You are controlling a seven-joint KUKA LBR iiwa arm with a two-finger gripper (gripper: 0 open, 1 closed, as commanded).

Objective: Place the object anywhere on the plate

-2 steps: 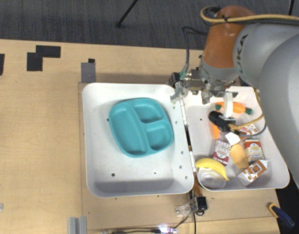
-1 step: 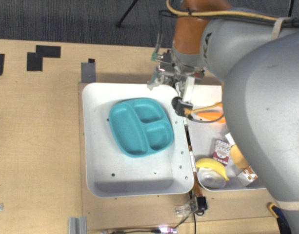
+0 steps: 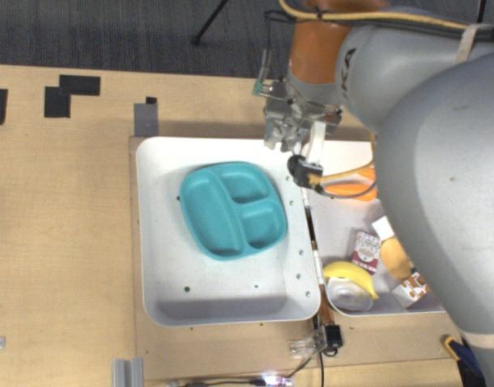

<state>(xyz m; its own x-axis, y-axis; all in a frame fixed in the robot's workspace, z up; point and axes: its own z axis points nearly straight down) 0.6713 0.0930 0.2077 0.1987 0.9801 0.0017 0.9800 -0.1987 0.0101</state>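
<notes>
A teal plate (image 3: 230, 210) with three compartments lies in the left white bin (image 3: 162, 297), a little above its middle. Nothing rests on the plate. My gripper (image 3: 282, 135) hangs over the far end of the divider between the two bins, just beyond the plate's upper right corner. No object shows in it. An orange object (image 3: 348, 186) lies in the right bin just right of the gripper, partly hidden by the arm.
In the right bin (image 3: 343, 216) a yellow banana (image 3: 351, 276) rests beside a silver can (image 3: 347, 297), with a small red packet (image 3: 365, 251), a tan object (image 3: 394, 258) and a small box (image 3: 409, 289) close by. The arm covers most of that bin.
</notes>
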